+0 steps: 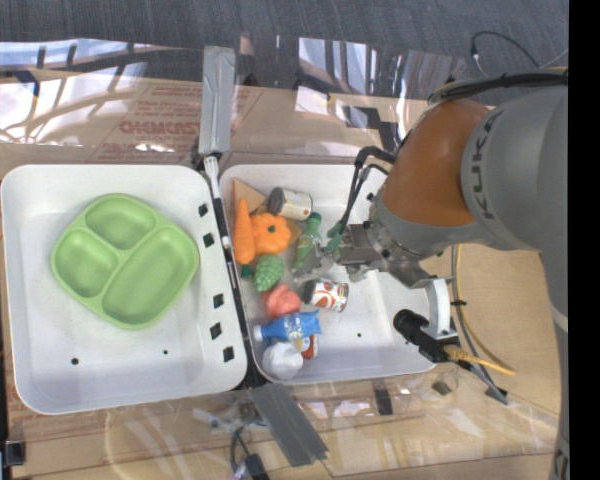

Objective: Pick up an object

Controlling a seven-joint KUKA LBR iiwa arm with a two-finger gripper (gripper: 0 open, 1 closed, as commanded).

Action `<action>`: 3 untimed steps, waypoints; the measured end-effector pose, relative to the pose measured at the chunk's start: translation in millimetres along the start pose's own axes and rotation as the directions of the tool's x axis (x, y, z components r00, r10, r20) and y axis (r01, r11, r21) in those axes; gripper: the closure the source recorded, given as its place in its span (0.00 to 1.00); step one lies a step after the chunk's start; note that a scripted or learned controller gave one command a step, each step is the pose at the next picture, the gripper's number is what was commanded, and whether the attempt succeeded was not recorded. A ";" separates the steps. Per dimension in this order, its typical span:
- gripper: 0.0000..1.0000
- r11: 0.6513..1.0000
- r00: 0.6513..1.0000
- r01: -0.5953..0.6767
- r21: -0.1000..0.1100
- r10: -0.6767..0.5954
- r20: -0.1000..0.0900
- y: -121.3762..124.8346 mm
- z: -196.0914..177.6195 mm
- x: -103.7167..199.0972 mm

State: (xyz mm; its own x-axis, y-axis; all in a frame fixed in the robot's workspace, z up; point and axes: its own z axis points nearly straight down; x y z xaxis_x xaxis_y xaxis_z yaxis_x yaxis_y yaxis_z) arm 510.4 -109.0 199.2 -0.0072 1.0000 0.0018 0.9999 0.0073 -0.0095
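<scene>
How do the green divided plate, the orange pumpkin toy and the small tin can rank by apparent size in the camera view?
1. Green divided plate, far the largest.
2. Orange pumpkin toy.
3. Small tin can, slightly smaller, nearly alike.

Two white bins (30,368) — one green divided plate (125,259)

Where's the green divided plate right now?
The green divided plate lies in the left bin, alone, across the divider from the toy pile.

Glossy plastic plate (125,259) (bins (40,368) matt white)
</scene>
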 end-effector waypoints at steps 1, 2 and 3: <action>0.00 0.999 0.999 -0.036 -0.035 0.036 0.006 -0.3 77.2 -27.4; 0.00 1.000 1.000 0.014 -0.008 -0.014 0.006 54.7 107.2 -28.2; 0.00 0.999 0.999 0.047 -0.002 -0.047 0.000 134.4 108.9 -21.7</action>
State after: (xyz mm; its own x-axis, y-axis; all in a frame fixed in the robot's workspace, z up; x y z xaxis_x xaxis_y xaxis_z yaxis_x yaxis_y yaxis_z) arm 643.9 -129.5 89.0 -0.0541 0.9985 0.0017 0.9985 0.0541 -0.0070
